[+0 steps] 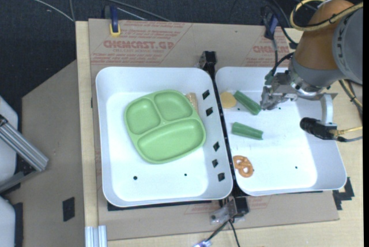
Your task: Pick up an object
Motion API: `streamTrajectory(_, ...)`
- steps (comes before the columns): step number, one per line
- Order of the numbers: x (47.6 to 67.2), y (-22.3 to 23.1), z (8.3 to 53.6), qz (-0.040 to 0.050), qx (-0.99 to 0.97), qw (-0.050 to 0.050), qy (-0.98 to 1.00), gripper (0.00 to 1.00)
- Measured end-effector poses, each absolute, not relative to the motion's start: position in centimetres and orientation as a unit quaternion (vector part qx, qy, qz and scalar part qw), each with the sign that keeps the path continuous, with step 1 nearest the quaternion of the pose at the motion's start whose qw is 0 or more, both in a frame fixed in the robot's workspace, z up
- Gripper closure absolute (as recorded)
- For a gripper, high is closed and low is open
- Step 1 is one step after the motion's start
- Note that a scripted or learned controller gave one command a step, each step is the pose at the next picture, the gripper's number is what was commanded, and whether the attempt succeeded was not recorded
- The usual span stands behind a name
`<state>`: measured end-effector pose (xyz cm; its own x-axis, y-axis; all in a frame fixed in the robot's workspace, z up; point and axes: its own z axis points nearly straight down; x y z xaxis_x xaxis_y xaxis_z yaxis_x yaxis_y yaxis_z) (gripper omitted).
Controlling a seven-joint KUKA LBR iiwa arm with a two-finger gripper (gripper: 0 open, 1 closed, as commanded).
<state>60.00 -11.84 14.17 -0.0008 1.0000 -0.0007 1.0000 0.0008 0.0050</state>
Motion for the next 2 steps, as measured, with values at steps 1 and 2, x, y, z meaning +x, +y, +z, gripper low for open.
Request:
streamTrajectory(1, 59.8, -12.6, 18.9, 0.0015, 0.707, 0.002, 0.707, 1.0)
streamTrajectory(2, 59.9, -12.6, 22.6, 0.0016, 0.707, 0.002, 0.707, 1.0)
